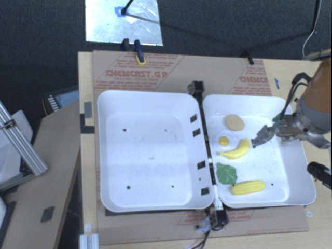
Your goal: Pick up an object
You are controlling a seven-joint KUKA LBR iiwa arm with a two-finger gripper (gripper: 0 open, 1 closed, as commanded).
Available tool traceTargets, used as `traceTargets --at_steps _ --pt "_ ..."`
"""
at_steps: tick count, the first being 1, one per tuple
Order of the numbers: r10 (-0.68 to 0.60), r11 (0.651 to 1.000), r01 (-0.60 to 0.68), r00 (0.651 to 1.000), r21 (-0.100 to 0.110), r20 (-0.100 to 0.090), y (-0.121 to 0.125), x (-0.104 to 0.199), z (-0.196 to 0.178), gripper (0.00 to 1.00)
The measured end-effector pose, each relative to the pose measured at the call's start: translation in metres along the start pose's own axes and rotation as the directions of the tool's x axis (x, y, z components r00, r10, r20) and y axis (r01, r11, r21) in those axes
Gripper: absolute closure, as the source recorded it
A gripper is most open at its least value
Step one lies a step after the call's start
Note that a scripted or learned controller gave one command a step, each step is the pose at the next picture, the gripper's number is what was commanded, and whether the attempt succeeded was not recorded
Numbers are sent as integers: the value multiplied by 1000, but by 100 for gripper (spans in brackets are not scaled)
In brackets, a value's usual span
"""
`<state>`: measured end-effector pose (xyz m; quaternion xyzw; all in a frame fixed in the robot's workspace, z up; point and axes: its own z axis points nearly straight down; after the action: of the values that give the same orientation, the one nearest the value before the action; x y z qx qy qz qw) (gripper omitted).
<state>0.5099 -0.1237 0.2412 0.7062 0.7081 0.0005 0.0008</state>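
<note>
Claw (261, 137) sits low in the right bin (290, 167), tips just right of the banana (236, 150), near its upper end. Can't tell how far open it is or whether it has hold of anything; nothing visibly in its grip. Banana is the likely target. Relative to the banana: yellow egg piece (223, 140) just up-left, tan cookie (234, 122) above, green leaf (226, 173) below, corn cob (248, 187) further below-right. To do this well: centre over the banana's middle, straddle its narrow width, descend fully before closing, avoid nudging the egg piece.
</note>
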Motion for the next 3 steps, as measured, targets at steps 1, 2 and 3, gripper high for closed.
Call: traceTargets --at_steps 1,2,3 --pt "-2 1000 2 1000 -3 0 1 0 -11 100" --pt "-7 1000 7 1000 -3 -2 8 52 -35 100" --pt "-9 1000 9 1000 -8 -3 17 116 -101 100"
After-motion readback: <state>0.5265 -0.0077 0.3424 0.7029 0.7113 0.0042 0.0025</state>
